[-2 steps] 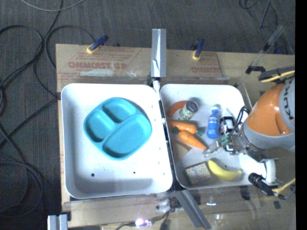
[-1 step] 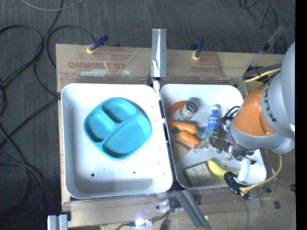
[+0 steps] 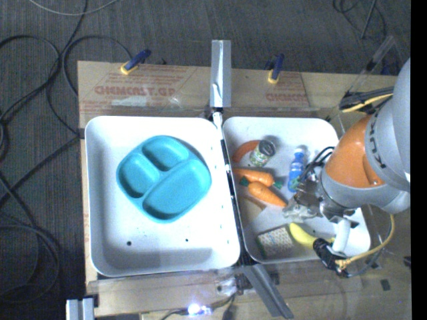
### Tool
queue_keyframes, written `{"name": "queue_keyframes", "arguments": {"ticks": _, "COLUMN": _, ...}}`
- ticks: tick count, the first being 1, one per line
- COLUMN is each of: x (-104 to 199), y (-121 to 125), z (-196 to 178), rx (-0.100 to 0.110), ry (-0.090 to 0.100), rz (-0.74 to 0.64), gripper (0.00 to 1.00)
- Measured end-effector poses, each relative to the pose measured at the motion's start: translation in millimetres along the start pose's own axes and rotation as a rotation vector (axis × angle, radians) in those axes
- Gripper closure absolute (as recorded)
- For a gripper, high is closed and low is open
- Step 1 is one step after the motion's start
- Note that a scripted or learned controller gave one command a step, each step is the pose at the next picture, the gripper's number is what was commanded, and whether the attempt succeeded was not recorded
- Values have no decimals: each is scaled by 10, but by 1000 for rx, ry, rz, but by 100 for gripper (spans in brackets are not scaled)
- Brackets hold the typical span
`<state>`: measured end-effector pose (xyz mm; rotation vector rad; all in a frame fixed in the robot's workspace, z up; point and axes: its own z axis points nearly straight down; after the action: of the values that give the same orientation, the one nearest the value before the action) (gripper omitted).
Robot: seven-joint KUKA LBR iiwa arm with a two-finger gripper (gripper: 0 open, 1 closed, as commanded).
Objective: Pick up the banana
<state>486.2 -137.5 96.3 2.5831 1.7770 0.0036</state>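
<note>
The desk carries two white bins side by side. The left bin holds a blue tray, well apart from the work. The right bin holds the clutter: carrots, a bottle, a can. The arm leans over its near right corner, placing the pincer just above the banana, which lies partly hidden beneath it. Whether the pincer is spread or pressed together cannot be told.

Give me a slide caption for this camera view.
End effector poised above the banana beside two carrots in the right bin.
</note>
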Motion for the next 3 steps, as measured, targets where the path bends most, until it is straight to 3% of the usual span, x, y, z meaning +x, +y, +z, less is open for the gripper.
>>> {"name": "queue_keyframes", "arguments": {"ticks": 1, "x": 557, "y": -253, "z": -853, "rx": 14, "ry": -3, "rz": 60, "gripper": 100}}
{"name": "queue_keyframes", "arguments": {"ticks": 2, "x": 551, "y": -251, "z": -854, "rx": 14, "ry": -4, "rz": 61, "gripper": 0}}
{"name": "queue_keyframes", "arguments": {"ticks": 3, "x": -65, "y": -10, "z": 54, "rx": 9, "ry": 0, "rz": 44, "gripper": 0}}
